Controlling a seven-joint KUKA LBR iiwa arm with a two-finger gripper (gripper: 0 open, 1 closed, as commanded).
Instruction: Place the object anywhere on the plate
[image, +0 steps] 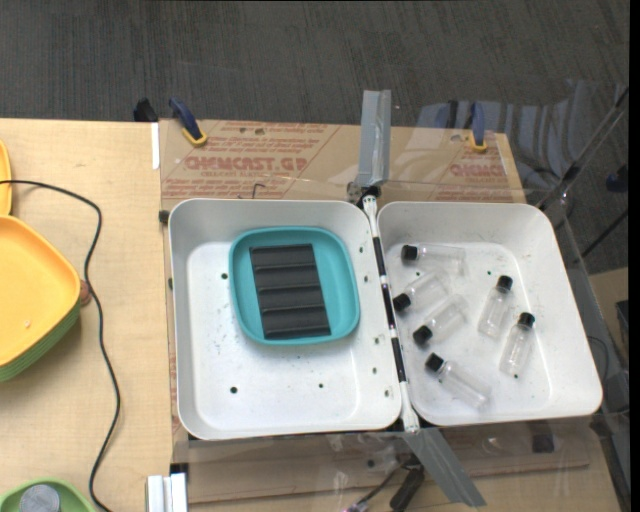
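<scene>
Two shallow white bins sit side by side on the worktop, hinged or butted along a shared middle seam. Left bin (200, 390): holds a teal plate (295, 285), square with rounded corners, set toward the bin's far edge and a little nearer the seam than the outer wall. A dark ribbed insert (289, 291) lies in the plate's well, four raised bars running across.

Right bin (560, 390): six clear vials with black caps, all lying on their sides, loose on the bin floor. One vial (430, 255) near the far edge by the seam. Two more (420, 292) (442, 322) just below it, close to the seam, angled. A fourth (455, 380) toward the near edge. Two others (496, 305) (517, 342) lie nearer the outer wall, side by side but apart. None touches the plate.

Brown printed cardboard (250, 160) lies behind the bins, pinned by clamps (186, 120). A yellow dish (30, 290) sits at the worktop's left edge, and a black cable (98, 330) trails past it.

Gripper state: cannot tell.
</scene>
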